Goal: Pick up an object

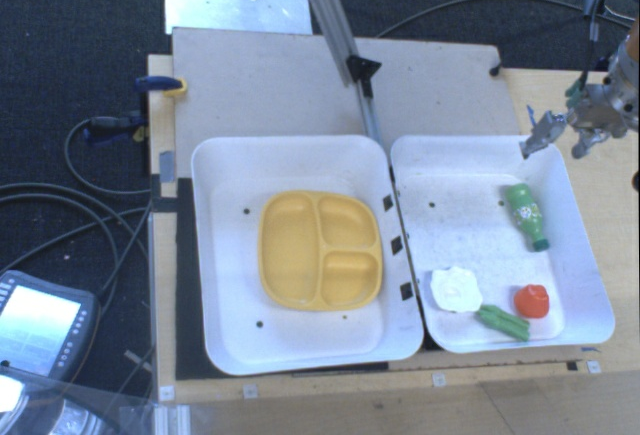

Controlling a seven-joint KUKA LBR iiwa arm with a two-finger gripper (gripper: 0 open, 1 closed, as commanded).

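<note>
Camera view, looking down at a slant: my gripper (562, 135) sits at the far right, over the back right corner of the right bin (470, 178). Two fingers (541, 133) point out to the left and toward the bin, spread apart, nothing between them. I'm above the bin rim, not touching anything inside.

Right bin contents, all apart from me:
- green bottle (525, 214), lying on its side near the right wall, cap end toward the front. Closest thing to my fingers.
- white lump (456, 289) near the front, left of centre.
- green pod (503, 321) just beside the white lump, at its front right edge; can't tell if they touch.
- red-orange piece (532, 300) in the front right corner, just right of the pod.

Left bin (225, 223): one yellow divided plate (321, 250), three compartments, lying flat about mid-bin, shifted toward the right wall.

The two bins sit side by side, edges meeting in the middle. A grey pole (330, 8) runs slantwise from the top of the view down to the bins' back edge. Cables (90, 193) and a handheld screen (35, 323) lie on the floor at left.
</note>
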